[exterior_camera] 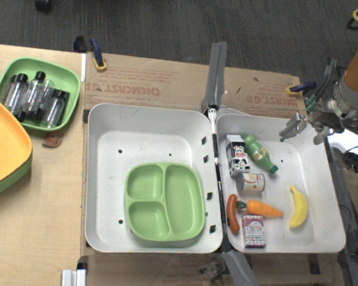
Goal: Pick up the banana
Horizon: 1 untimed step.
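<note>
Yellow banana (298,208) lies ungrasped in the right bin (319,243); the gripper (304,129), spread and empty, must descend over it.

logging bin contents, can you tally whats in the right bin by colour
yellow: 1, the banana
green: 1, a bottle
orange: 1, a carrot
red: 1, a sausage
pink: 1, a small box
black and white: 1, a carton
tan: 1, a small can
total: 7
</note>
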### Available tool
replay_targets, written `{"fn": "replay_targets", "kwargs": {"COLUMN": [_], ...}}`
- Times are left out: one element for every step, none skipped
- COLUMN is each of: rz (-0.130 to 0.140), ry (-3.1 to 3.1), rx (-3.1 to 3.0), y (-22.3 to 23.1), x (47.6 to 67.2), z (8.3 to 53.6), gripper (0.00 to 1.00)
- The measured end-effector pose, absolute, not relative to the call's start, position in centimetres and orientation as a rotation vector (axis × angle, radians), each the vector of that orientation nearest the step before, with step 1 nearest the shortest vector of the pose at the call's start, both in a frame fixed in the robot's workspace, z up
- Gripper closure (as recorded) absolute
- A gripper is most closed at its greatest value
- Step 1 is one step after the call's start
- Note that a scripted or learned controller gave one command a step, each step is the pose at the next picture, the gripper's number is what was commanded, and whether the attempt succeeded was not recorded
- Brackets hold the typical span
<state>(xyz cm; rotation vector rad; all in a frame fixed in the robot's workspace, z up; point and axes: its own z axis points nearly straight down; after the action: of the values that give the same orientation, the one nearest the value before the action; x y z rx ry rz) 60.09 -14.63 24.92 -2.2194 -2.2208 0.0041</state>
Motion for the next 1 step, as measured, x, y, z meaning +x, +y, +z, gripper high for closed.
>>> {"fn": "replay_targets", "kwargs": {"rz": [0.004], "ry": [-2.067], "rx": [-2.365], "y": [-17.04], "x": [62.16], "z": [15.47], "gripper": [0.00]}}
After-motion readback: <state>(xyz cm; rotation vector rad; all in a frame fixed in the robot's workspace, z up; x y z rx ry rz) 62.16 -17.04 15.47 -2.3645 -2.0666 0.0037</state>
